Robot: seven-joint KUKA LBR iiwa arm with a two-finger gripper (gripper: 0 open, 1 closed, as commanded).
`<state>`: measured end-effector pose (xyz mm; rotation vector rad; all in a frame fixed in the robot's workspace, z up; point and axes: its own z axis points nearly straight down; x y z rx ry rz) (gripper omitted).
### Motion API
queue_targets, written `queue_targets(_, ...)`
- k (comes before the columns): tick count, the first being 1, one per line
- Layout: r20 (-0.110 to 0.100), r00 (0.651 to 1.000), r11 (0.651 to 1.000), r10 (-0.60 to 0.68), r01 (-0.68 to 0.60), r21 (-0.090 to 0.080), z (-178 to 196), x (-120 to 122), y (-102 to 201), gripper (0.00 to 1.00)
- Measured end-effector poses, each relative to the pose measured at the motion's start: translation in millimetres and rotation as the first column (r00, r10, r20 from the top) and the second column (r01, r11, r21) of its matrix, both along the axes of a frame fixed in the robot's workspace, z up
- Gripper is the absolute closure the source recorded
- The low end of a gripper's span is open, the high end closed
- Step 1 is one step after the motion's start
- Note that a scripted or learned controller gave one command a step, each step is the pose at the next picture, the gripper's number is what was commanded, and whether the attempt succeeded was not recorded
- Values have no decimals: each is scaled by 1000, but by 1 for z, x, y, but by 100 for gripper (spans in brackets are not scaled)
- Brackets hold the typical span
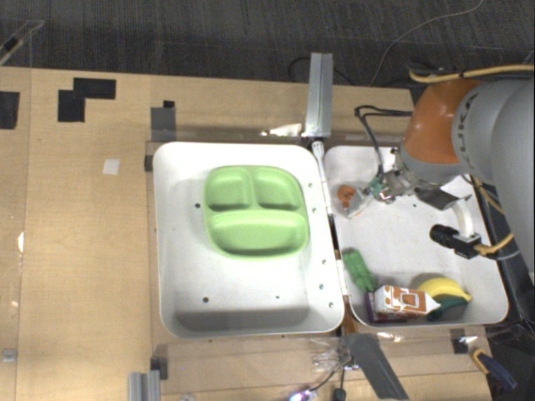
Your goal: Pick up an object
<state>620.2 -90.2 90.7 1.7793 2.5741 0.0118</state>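
My end effector (374,192) hangs low over the far part of the right bin (493,303), beside the divider. Whether it is wide or narrow, I cannot tell. A small orange object (345,195) lies just beside it; contact unclear. Along the bin's near edge: a green object (359,269), a brown carton (399,303), a yellow banana (443,289), all well apart from my end effector. The left bin (180,307) holds a green divided plate (254,210).
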Motion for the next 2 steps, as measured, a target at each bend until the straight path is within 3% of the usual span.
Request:
queue_targets(1, -15, 996, 996, 85, -85, 3, -2, 46, -15, 0)
queue_targets(2, 5, 996, 996, 93, -93, -2, 12, 52, -13, 100)
